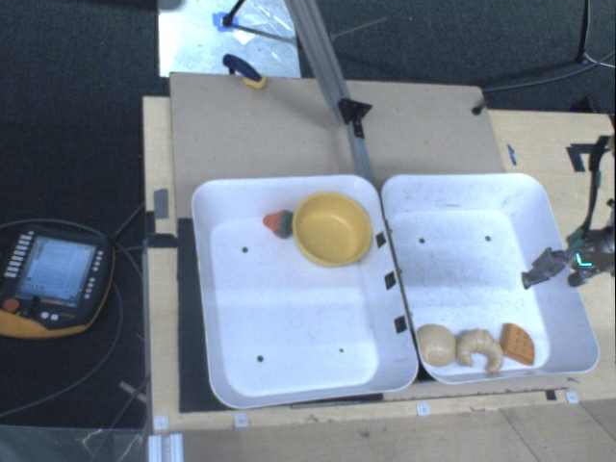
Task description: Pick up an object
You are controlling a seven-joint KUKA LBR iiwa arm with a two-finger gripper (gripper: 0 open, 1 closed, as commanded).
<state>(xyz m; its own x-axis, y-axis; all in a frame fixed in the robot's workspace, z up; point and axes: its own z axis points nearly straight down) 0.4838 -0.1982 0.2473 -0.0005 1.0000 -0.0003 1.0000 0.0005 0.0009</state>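
White bins sit side by side before you. Your gripper [541, 273] hangs at the right bin's [452, 200] right wall, too small and dark for you to tell its state. Along that bin's front edge lie a bread roll [435, 344], croissant [480, 347] and waffle [517, 343]. The left bin [289, 354] holds a yellow bowl [332, 229] touching a strawberry [278, 222].
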